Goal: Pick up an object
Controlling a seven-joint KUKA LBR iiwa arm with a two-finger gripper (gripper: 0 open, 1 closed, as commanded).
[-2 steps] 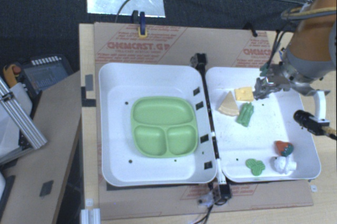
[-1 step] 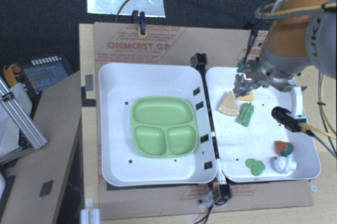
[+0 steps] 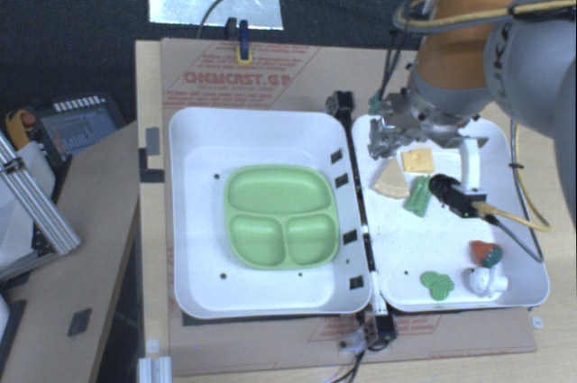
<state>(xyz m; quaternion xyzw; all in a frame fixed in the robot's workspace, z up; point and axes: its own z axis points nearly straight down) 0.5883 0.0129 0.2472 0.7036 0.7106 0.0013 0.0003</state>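
My gripper (image 3: 386, 143) hangs low over the far left part of the right bin (image 3: 518, 232). Just below it lies a beige wedge (image 3: 391, 182), and a yellow square piece (image 3: 416, 160) sits to its right. A green elongated piece (image 3: 417, 196) lies next to the wedge. Nothing is seen between the gripper's tips.
A red and teal object (image 3: 485, 252), a white object (image 3: 484, 282) and a flat green piece (image 3: 438, 284) lie in the right bin's near corner. The left bin (image 3: 194, 147) holds a green divided plate (image 3: 279, 215). The arm's orange and grey body (image 3: 478, 21) looms over the right bin's far side.
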